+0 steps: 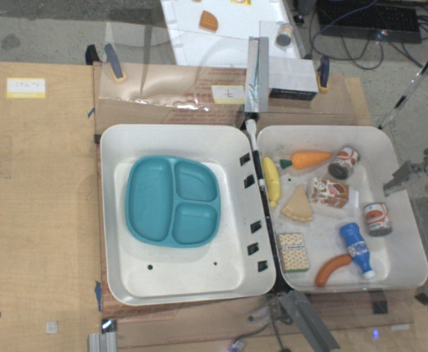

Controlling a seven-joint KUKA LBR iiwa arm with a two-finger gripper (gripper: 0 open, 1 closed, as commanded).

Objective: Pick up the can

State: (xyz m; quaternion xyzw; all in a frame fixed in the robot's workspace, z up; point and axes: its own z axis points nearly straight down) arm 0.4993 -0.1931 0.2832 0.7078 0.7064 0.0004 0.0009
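The can [377,218] lies near the right edge of the right bin [412,266], just beside the gripper [404,178] at that rim; its fingers are too blurred to judge. A second can [344,162] lies toward the far right corner, and there is one bottle [357,248].

Red-and-white can [377,218] lies near right bin's right wall.

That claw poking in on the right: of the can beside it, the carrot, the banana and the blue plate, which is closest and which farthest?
Measured from the claw at the right bin's right edge:
1. Can, just below and left of the claw, near the right wall.
2. Carrot, toward the back of the right bin.
3. Banana, by the right bin's left wall.
4. Blue plate, over in the left bin.
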